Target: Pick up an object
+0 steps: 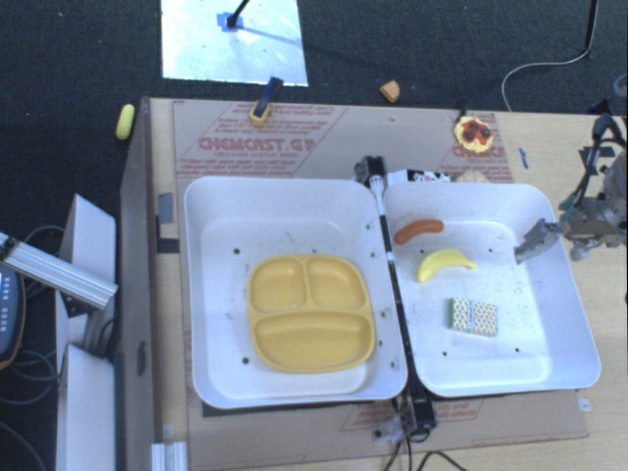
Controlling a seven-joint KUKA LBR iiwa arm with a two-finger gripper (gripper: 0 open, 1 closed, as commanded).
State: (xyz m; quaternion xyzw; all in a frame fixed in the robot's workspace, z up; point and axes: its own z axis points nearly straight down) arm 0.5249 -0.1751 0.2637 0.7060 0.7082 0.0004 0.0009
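Right bin (564, 361), right of centre in the frame: three loose objects lie on its floor. A banana (444, 263) sits in the upper middle of the bin, its curve opening downward. Just above and to its left lies a sausage (419, 230), close to the divider between the bins but apart from the banana. Below and to the right of the banana lies a sponge (473, 316), flat, green-edged with a speckled face, apart from both.

At the right edge of the frame the tool (535, 240) hangs over the bin's upper right rim, its grey tip pointing left toward the banana and well apart from it. Nothing lies between the fingers; whether they are apart or together cannot be told from this view.

Left bin (211, 292), centre left: a yellow plate (311, 313) with three compartments rests on its floor, lower middle.

Both bins stand side by side on a surface (285, 140) covered with printed brown board. On it, above the right bin, lies a small round toy (474, 132), yellow with red and dark spots. A yellow-and-blue clip (265, 99) sits at the board's upper edge. On the dark floor, upper part of the frame: a pale sheet (233, 27), a small orange block (390, 91) and a yellow piece (125, 121) at the left.
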